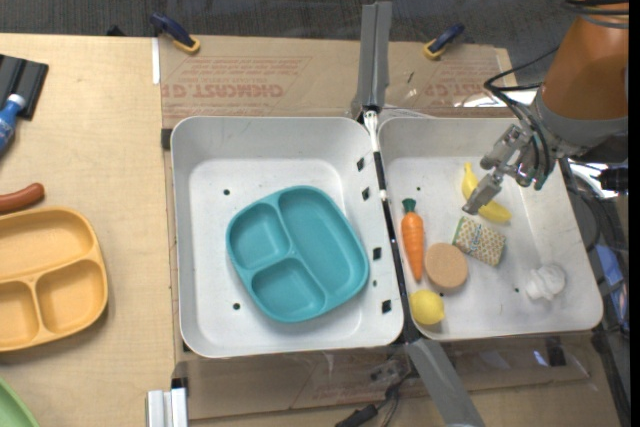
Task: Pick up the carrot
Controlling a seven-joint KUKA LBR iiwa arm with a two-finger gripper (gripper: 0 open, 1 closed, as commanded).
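carrot [412, 239] in right bin [560, 315], cardboard [240, 80] print mirrored, illegible

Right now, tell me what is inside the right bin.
The right bin holds a carrot, lemon, tan disc, sponge, banana and a white piece. The gripper covers part of the banana.

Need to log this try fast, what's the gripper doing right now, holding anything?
Gripper: above the yellow banana-shaped toy in the right white bin; open or closed cannot be told. The orange toy carrot lies untouched beside the bin's left wall.
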